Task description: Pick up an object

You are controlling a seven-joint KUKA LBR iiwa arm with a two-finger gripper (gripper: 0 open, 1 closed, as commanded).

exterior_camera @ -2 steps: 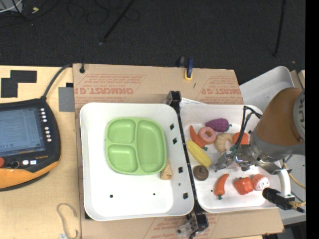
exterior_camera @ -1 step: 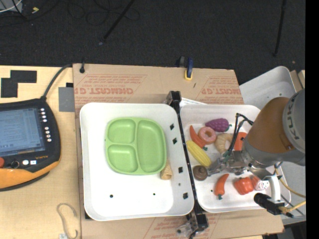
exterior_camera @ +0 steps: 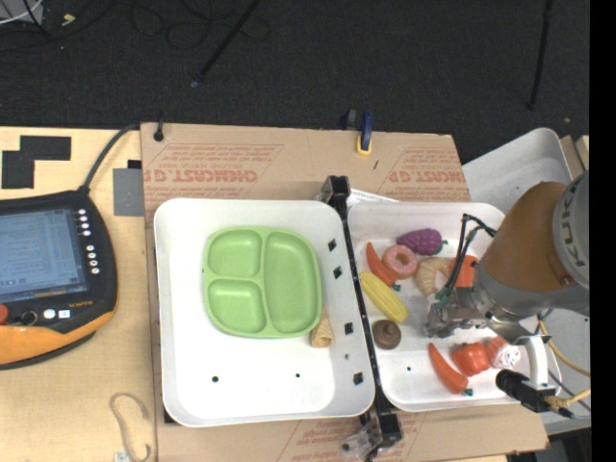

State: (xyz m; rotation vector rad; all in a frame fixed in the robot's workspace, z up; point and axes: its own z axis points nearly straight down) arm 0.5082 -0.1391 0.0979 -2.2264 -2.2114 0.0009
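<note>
In the right white bin (exterior_camera: 421, 397), toy plastic food lies scattered: a yellow corn cob (exterior_camera: 383, 296), pink doughnut (exterior_camera: 399, 259), purple grapes (exterior_camera: 420, 241), red carrot (exterior_camera: 448, 368). The corn looks light, rigid and slippery; grip it mid-length. The gripper (exterior_camera: 445, 318) hangs low among them; I cannot tell its jaw state. The left white bin (exterior_camera: 183, 373) holds a green divided plate (exterior_camera: 262, 283).

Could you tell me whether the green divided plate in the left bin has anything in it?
Empty: all three compartments of the green divided plate show bare green plastic.
</note>
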